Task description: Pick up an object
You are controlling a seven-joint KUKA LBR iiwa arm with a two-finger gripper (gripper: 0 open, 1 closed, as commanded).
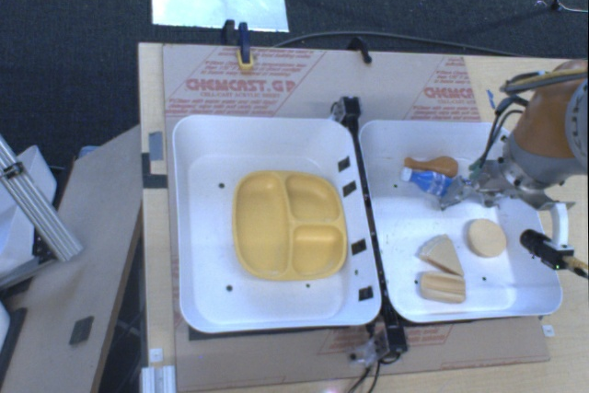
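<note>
The right bin (529,294) holds several food-like pieces. A brown-orange piece (433,166) lies near its far left, with a blue and white piece (426,180) right below it. A round tan disc (486,237) sits mid-bin, and a pale wedge (442,253) and a tan bread-like block (443,287) lie toward the front. My gripper (460,194) is low in this bin, just right of the blue and white piece and above the disc. I cannot see anything held in it.
The left bin (207,225) carries a yellow divided plate (290,224). A black divider with clips (359,216) runs between the bins. The grey arm with its orange band (543,120) comes in over the right bin's far right corner.
</note>
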